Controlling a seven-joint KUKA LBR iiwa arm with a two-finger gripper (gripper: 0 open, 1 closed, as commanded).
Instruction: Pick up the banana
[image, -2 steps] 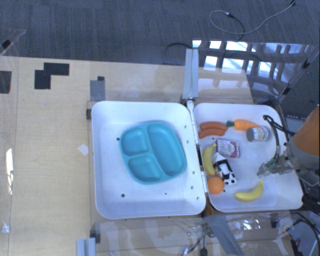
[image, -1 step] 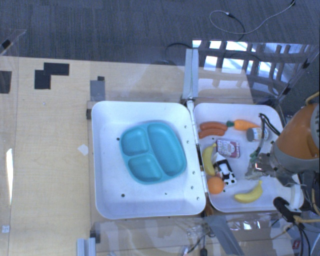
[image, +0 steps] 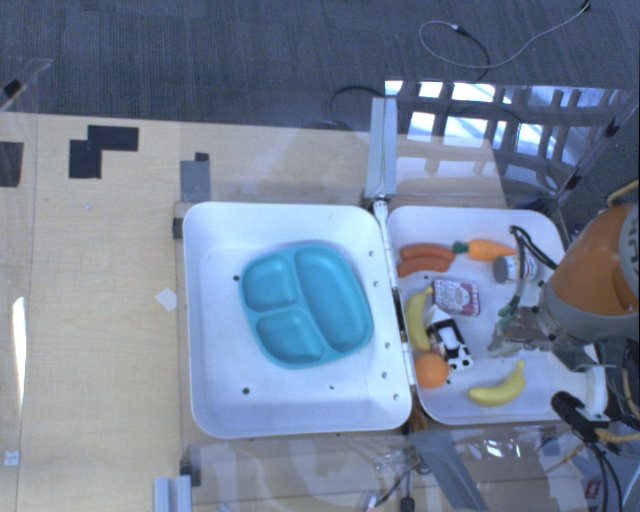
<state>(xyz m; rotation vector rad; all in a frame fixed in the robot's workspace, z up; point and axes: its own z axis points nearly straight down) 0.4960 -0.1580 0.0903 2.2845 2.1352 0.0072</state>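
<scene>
The curved yellow plastic banana (image: 498, 387) lies near the front edge of the right shallow white bin (image: 540, 228). The grey two-finger gripper (image: 510, 335) hangs just above it (whether released or clenched, I cannot tell), nothing visibly between its tips.

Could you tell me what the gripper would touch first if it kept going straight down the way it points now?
Probably the bare floor of the right bin: the gripper points down just above the lone banana, though depth is unclear.
</scene>
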